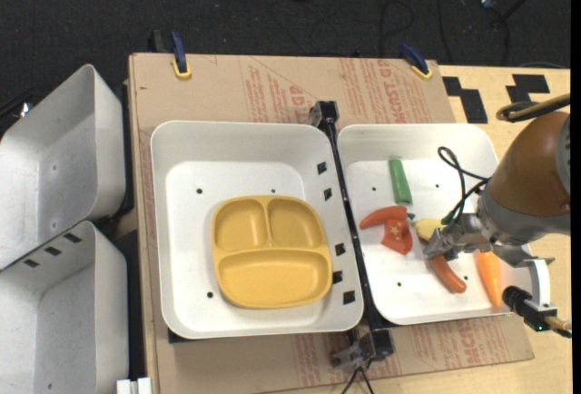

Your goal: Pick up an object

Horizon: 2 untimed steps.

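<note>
Lower right of frame, pincer (442, 247): low in the right bin (472, 147), finger state I cannot tell.
Sausage (448, 275): touching below pincer.
Red pepper (392, 229): just left.
Yellow tray (270, 250): left bin (182, 201).

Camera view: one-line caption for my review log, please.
Gripper low in the right bin among toy foods; yellow divided plate sits in the left bin.

Red, mirrored print on cardboard sheet (272, 79), unreadable.
</note>
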Available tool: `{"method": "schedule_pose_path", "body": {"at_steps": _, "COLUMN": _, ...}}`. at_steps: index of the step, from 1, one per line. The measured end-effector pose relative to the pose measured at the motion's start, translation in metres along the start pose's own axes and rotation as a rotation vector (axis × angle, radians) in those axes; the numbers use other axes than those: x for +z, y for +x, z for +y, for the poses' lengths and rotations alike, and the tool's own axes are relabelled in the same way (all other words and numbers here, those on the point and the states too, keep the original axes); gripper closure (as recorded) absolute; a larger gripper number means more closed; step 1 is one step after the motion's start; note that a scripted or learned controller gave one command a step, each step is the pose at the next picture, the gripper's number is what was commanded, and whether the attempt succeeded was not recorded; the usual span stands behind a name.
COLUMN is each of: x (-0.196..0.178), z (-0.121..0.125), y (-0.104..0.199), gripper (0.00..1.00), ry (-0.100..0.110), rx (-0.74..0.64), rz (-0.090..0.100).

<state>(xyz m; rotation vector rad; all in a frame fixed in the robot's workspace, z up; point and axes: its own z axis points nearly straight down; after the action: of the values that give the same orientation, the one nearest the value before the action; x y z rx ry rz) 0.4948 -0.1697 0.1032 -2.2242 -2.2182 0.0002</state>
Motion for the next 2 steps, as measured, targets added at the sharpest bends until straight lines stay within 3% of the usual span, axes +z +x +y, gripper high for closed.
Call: {"method": "schedule_pose_path", "body": {"at_steps": 2, "x": -0.118, "z": 0.010, "y": -0.001, "gripper": 1.00, "ry": -0.007, "rx": -0.006, "rz": -0.002}}
